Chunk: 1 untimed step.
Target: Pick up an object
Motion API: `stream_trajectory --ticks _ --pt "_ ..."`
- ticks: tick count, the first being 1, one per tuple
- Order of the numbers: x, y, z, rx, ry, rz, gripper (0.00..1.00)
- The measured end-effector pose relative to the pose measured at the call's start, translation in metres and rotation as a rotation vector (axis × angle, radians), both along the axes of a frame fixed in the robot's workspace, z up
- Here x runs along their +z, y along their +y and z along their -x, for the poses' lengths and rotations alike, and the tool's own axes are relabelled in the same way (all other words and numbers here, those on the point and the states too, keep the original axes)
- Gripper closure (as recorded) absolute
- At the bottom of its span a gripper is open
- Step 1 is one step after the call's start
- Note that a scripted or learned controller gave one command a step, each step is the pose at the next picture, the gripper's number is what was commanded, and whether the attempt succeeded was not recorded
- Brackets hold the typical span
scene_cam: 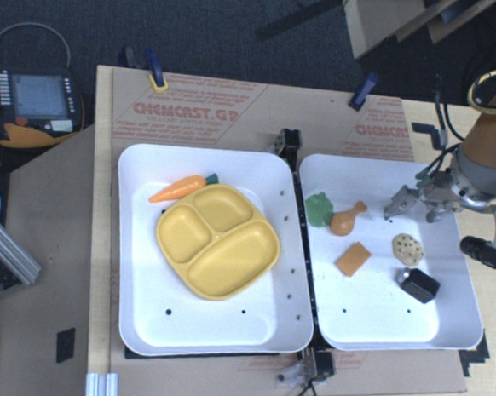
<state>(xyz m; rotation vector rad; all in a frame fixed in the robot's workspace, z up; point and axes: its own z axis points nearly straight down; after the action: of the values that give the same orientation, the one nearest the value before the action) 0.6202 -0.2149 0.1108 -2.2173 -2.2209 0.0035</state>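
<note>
On the worktop (101,224), two shallow white bins sit side by side, and the seam between them serves as the landmark. Farthest left of the seam, off the worktop's corner, a handheld control pendant (35,103) with a small screen lies on the dark floor. The left bin (132,252) touches the seam with its right wall and holds a yellow divided plate (217,242) with three compartments, resting near the bin's middle. A toy carrot (178,188) lies just beyond the plate's far-left edge, its green top pointing toward the seam. Just right of the seam, in the right bin (375,327), a green toy vegetable (319,209) sits close to the bin's left wall, with a toy chicken drumstick (346,219) touching or nearly touching its right side. An orange block (353,259) lies a little nearer the camera than the drumstick. Farther right, a speckled cookie (407,247) rests apart from the block, and a black block (419,285) lies just beside the cookie on its near side. Farthest from the seam, the gripper (414,202) hangs over the bin's far-right part, beyond the cookie; its fingers look spread apart with nothing between them, below the grey wrist and orange band.
</note>
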Motion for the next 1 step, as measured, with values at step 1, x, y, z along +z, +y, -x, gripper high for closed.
stream_trajectory --ticks 1 --pt "0.0134 -0.0001 -0.0013 0.0 -0.006 0.002 1.0"
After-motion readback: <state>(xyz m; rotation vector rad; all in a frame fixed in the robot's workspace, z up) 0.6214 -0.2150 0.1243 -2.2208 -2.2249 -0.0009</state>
